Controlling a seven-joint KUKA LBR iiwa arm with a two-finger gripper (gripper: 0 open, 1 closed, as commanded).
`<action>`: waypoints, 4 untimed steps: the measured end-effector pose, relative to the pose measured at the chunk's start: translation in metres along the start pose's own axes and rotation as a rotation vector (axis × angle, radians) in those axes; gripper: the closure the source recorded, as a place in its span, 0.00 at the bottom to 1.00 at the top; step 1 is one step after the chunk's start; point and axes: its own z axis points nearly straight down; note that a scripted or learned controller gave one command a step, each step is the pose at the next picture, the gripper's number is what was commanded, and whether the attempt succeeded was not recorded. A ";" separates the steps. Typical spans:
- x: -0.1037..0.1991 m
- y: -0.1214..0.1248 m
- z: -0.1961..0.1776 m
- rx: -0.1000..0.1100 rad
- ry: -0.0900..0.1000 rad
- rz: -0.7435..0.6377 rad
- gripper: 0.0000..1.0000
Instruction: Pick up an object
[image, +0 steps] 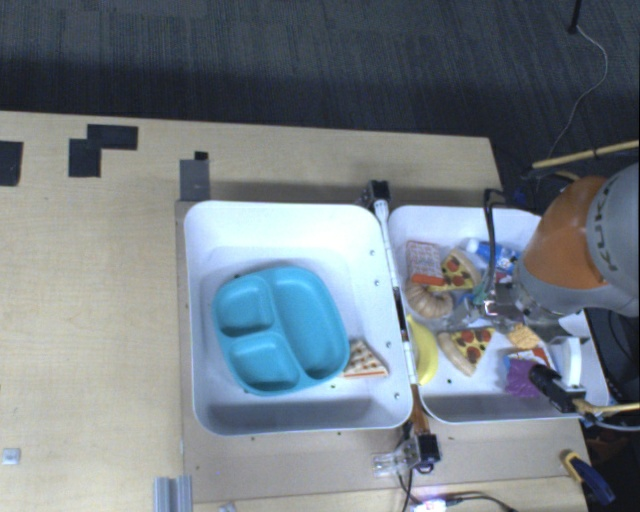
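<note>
pincer (487, 307) is down in the right bin (497, 409) among pizza slices (468, 345) and a banana (424, 352), can't tell its state; blue tray (277, 328) fills the left bin (287, 219).

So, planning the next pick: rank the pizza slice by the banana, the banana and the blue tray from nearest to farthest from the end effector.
From the end effector:
1. Pizza slice, right bin, just below it.
2. Banana, right bin's left edge.
3. Blue tray, left bin.
</note>
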 end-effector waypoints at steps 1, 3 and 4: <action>0.000 0.001 -0.010 -0.001 0.000 -0.004 1.00; 0.024 -0.043 0.000 0.001 0.000 0.002 0.00; 0.024 -0.040 -0.011 -0.003 0.000 0.000 1.00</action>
